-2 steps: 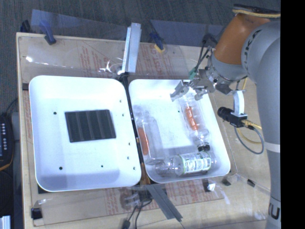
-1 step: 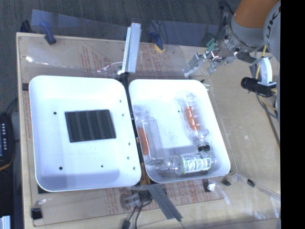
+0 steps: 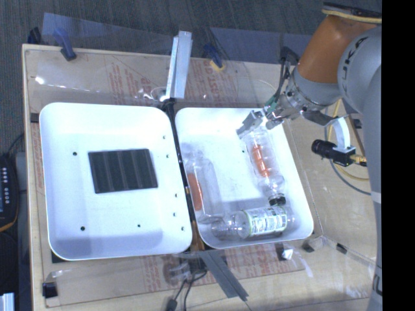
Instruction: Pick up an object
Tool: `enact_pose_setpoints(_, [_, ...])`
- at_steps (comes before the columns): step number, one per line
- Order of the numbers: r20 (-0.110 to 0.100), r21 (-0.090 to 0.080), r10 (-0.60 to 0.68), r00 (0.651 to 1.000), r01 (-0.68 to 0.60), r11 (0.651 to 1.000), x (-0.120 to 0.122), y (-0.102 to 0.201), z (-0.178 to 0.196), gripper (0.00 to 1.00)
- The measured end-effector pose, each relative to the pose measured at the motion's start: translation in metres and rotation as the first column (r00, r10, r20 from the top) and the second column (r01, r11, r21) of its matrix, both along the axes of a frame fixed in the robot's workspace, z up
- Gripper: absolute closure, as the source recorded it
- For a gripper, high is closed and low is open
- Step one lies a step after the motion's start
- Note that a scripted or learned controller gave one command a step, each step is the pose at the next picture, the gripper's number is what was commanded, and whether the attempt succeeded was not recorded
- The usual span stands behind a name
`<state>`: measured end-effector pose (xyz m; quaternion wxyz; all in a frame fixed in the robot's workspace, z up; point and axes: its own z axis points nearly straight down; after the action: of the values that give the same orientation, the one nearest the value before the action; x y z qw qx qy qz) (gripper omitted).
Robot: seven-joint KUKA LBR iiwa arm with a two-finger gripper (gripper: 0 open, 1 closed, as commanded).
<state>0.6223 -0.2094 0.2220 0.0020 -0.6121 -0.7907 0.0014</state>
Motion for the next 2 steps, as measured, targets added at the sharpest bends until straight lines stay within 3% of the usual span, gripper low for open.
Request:
enact_pose_setpoints(1, [-0.001, -0.001, -0.225, 0.974, 0.225, 0.974, 0.034, 0.016, -0.095, 0.0])
enact_pose_setpoints(2, [-0.002, 0.004, -0.321, 0.947, 0.321, 0.947, 0.035, 0.015, -0.13, 0.0])
